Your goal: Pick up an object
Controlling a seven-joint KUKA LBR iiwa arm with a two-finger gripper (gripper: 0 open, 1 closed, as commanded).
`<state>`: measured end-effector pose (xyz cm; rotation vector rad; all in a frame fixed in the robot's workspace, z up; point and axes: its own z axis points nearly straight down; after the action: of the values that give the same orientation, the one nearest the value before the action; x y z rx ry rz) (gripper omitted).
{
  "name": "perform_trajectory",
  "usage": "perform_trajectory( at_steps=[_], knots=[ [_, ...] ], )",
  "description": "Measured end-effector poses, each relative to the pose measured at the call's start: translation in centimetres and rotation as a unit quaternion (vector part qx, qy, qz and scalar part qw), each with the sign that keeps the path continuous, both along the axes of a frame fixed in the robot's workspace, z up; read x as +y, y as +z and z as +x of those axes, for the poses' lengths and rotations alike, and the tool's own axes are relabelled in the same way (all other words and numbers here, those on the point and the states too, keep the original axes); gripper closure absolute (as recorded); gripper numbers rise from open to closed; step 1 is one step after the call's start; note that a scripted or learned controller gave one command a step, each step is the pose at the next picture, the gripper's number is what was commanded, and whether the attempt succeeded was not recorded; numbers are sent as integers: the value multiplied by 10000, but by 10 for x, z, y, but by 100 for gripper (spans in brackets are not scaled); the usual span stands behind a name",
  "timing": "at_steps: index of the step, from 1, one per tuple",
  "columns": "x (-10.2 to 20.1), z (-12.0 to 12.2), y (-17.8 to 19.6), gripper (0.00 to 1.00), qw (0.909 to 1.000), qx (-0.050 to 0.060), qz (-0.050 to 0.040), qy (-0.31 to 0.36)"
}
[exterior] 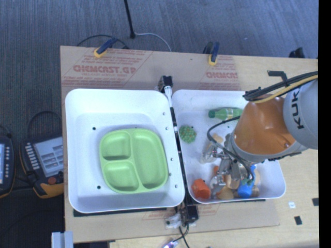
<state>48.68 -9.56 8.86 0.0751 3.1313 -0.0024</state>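
Bottle (226, 113) partly behind arm (264, 125)

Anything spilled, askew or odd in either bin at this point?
Nothing stands out. The green divided plate lies flat in the left bin. The green bottle lies on its side in the right bin, like the loose clutter beneath the gripper.

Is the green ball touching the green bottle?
Apart. In the camera view, the green ball sits near the right bin's left wall, and the green bottle lies farther back, with bare white floor showing between them.
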Motion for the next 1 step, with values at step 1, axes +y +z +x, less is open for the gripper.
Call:
perform_trajectory(
  at_steps=[1],
  knots=[
    [0, 0, 0, 0, 10000, -1, 0, 0]
  ],
)
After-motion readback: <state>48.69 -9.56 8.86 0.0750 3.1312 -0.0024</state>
